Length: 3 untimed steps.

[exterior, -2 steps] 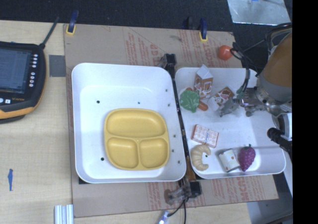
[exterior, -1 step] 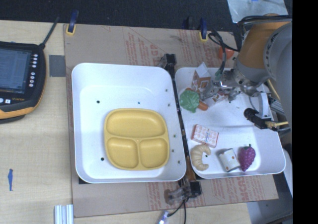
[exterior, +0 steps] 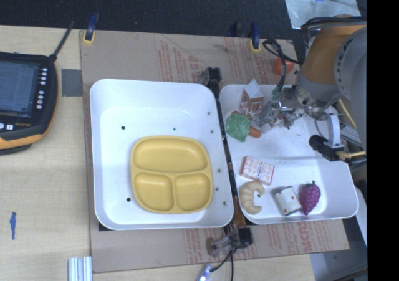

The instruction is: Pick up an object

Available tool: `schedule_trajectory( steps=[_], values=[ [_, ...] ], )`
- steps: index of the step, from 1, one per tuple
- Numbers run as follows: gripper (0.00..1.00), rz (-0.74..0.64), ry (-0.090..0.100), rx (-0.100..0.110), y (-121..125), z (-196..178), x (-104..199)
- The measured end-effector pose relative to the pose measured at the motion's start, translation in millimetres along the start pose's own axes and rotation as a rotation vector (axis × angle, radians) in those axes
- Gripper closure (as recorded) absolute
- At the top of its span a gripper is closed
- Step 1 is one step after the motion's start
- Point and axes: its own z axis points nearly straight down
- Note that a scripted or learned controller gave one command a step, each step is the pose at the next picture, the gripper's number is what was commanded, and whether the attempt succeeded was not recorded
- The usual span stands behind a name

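Croissant (exterior: 252,195), a small white box (exterior: 287,200) and purple grapes (exterior: 310,195) line the right bin's (exterior: 336,171) near edge, with a pink packet (exterior: 257,169) just behind the croissant. At that bin's far edge the end effector (exterior: 278,113) hangs low, its state impossible to tell, beside a little carton (exterior: 252,103) and a green leafy toy (exterior: 237,126). Across the divide, a yellow divided tray (exterior: 171,174) lies in the left bin (exterior: 112,111).
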Motion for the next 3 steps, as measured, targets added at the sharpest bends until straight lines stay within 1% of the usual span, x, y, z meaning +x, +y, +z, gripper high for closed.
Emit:
schedule_trajectory(
  steps=[1, 2, 3],
  values=[
    [1.0, -0.001, 0.0, -0.019, 18, -112, 77],
    [0.0, 0.0, 0.0, -0.016, 17, -111, 76],
    [0.0, 0.002, -0.002, -0.014, 17, -50, 19]
  ],
)
